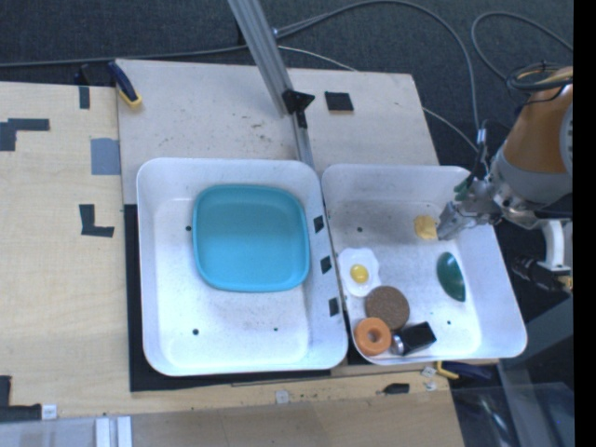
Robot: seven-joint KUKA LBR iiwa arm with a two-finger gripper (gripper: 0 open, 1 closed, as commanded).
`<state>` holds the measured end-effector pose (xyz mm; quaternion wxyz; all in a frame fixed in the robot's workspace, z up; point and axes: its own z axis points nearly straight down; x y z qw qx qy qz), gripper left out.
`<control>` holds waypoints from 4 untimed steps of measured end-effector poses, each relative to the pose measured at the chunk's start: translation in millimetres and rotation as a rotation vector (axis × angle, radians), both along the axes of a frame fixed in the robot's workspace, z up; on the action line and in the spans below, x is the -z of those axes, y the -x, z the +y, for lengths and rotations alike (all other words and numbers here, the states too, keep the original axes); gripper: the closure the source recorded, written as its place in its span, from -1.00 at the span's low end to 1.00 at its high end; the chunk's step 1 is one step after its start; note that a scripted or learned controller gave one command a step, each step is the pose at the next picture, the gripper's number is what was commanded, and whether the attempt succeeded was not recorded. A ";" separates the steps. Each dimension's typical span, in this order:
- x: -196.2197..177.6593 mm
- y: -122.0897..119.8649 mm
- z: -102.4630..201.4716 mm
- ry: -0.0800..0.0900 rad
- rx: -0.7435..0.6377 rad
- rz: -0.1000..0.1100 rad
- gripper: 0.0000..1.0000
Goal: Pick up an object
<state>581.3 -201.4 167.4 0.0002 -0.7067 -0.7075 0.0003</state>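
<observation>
Camera view, from above: the hand (453, 220) sits low over the right white bin (494, 338), its tip just beside a small yellow soft-looking lump (426, 228) near the bin's upper middle. Whether it is spread wide or closed, I cannot tell. The lump looks light and squashy; a pinch across its middle should do. Nearby lie a fried-egg toy (358, 272), brown disc (386, 305), orange ring (373, 336), dark green oval piece (451, 277). Left bin (158, 324) holds a turquoise square plate (250, 237).
</observation>
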 end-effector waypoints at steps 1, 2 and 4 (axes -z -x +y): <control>-61.5 -3.7 -3.2 0.001 0.001 -0.005 1.00; -41.4 -3.6 -2.8 0.000 0.001 0.001 1.00; -44.0 11.6 94.9 -0.001 -0.003 0.000 1.00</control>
